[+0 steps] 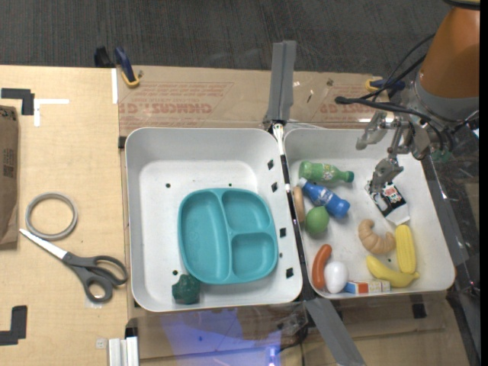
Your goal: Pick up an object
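My gripper [383, 175] hangs over the upper right part of the right bin [436, 227], just above a small black, white and red packet [392, 199]. In that bin lie a green bottle [326, 173], a blue bottle [327, 199], a green round fruit [316, 220], a croissant [376, 238], a corn cob [405, 248], a banana [387, 271], a red sausage [321, 257], a white egg [335, 275] and a small tube [367, 287]. Nothing visibly sits in the gripper.
The left bin [145, 204] holds a teal divided plate [227, 235] and a dark green lump [185, 289]. Scissors [82, 264], a tape roll [51, 214] and a brown bag [7, 175] lie on the bench at left. Cables trail from the arm [451, 52].
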`<state>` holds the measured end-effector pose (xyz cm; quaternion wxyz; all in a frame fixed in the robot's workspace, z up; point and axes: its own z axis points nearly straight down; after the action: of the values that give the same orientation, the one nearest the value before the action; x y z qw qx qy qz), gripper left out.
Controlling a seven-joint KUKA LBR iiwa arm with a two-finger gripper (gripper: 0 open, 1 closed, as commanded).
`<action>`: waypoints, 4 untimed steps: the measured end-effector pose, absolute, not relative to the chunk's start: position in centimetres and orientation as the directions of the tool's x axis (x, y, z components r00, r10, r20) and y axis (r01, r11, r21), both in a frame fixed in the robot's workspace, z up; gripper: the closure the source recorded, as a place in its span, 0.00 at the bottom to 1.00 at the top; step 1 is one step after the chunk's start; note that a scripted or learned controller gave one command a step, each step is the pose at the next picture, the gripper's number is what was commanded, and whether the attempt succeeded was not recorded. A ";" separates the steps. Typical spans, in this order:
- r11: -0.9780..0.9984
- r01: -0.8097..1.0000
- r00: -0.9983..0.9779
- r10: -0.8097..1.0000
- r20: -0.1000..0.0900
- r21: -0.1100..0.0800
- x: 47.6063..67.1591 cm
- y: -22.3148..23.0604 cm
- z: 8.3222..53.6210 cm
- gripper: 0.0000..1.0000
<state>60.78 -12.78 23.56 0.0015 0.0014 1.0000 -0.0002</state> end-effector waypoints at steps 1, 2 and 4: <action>0.964 0.266 -0.964 0.266 -0.004 0.000 62.7 -21.1 9.5 0.00; 0.922 0.387 -0.922 0.387 -0.004 0.000 61.2 -22.1 9.3 0.00; 0.877 0.481 -0.877 0.481 -0.002 0.000 52.6 -22.0 9.2 1.00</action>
<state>52.63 -22.03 9.22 0.0009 0.2480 0.9688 -0.0002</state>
